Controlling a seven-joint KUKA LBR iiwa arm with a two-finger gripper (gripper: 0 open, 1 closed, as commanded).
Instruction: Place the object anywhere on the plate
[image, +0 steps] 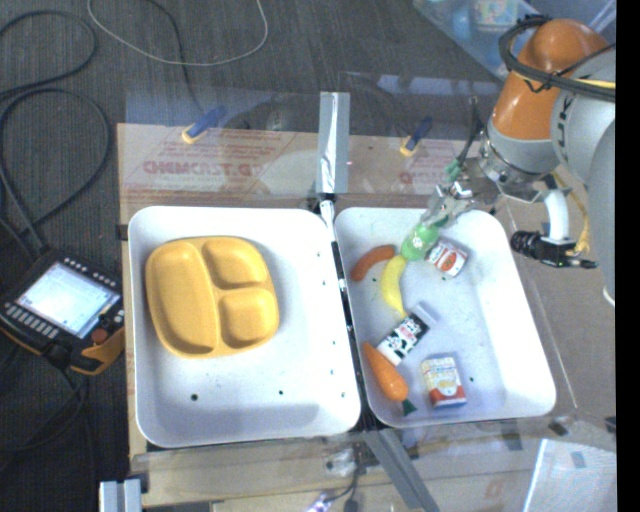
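A yellow plate (212, 295) with three compartments lies in the left bin (240, 400). My gripper (432, 222) hangs over the back of the right bin (520, 340), slanted down to the left. A small green object (420, 240) sits at its fingertips, pinched between them, just above a yellow banana (392, 284). The plate is far to the left of the gripper, across the divider between the bins.
The right bin also holds an orange sausage (371, 260), a red and white can (447, 259), a black and white carton (403, 337), a carrot (386, 373) and a small juice box (443, 382). A tablet (62, 300) lies left of the bench.
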